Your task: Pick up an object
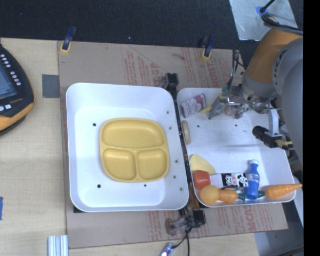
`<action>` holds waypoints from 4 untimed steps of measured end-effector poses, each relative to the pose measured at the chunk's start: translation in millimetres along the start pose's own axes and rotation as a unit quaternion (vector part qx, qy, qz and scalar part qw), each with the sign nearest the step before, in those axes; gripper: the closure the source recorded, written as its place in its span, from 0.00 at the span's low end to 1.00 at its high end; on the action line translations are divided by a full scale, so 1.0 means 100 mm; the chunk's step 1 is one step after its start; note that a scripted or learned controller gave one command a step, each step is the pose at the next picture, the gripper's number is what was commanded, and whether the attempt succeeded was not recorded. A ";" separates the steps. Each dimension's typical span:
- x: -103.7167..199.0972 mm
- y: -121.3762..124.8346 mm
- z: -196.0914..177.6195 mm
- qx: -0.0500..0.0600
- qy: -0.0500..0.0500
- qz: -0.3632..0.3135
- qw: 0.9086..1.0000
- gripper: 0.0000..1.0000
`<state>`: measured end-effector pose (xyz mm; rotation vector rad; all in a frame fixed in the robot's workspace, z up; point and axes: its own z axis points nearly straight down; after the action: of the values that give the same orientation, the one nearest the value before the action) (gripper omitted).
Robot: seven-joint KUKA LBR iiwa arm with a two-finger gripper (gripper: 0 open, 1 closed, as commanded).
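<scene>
Dark carpet lies behind a pale wooden bench [26, 164] covered by a brown cardboard sheet [122, 63] with faint red printing, too blurred to read. Two shallow white bins sit side by side on it. The left white bin [82, 191] holds a yellow plastic three-compartment tray [134, 148].

The right white bin [234, 137] holds the candidate objects: a small pale packet with reddish print [192, 105] at the far left corner, and a cluster along the near edge consisting of a yellow wedge [200, 163], a red round piece [201, 178], an orange round fruit [209, 195], a small black-and-white carton [234, 180], a blue bottle with a white cap [252, 179] and an orange carrot [280, 191]. No lettering on any of them is legible.

The two-finger gripper [226, 106] sits low over the far part of the right bin, just beside the packet; I cannot tell how far the claw is open, and nothing can be seen in it.

Risks, as judged:
- The claw may close on bare bin floor (the packet lies off to one side).
- The packet is flat and close to the bin wall, so a finger could strike the rim.
- The crowded near-edge items could be knocked aside or grasped two at once.

A handheld control pendant [5, 95] rests at the bench's left edge.
</scene>
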<state>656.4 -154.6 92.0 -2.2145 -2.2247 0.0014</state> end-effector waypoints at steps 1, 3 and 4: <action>-0.58 -0.92 0.00 0.001 0.000 0.001 1.000 0.00; -0.57 -0.77 0.00 0.000 0.000 0.001 1.000 0.00; -0.57 -1.66 -0.27 0.001 0.000 0.000 1.000 0.00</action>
<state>490.5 -212.2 118.9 -2.2148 -2.2238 0.0034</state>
